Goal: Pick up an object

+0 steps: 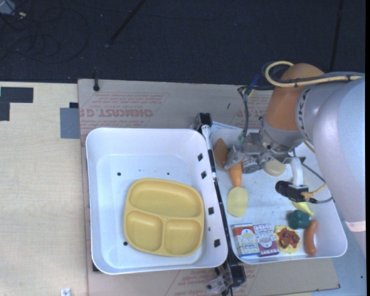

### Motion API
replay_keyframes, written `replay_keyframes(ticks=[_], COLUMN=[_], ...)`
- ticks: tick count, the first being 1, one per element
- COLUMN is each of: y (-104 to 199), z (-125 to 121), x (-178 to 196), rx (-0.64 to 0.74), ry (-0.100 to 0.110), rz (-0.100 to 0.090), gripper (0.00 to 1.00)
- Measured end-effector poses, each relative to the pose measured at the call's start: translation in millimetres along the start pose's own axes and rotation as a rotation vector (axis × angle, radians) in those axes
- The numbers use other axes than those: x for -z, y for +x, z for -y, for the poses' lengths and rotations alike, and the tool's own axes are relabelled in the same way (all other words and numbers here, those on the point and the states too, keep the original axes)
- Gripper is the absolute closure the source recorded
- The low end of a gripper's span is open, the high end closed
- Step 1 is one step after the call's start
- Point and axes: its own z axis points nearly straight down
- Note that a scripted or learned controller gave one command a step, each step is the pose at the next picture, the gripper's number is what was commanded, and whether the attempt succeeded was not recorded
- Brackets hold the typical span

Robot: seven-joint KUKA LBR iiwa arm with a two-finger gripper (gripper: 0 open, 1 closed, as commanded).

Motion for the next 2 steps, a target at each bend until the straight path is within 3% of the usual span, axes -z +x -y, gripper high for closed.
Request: replay_keyframes(ticks=[1,2], y=[0,51], z=[0,28], x=[10,100], rx=[0.003,0.000], ry=[0.003,0.000], rz=[0.000,0.000], gripper=[1.00,1.00])
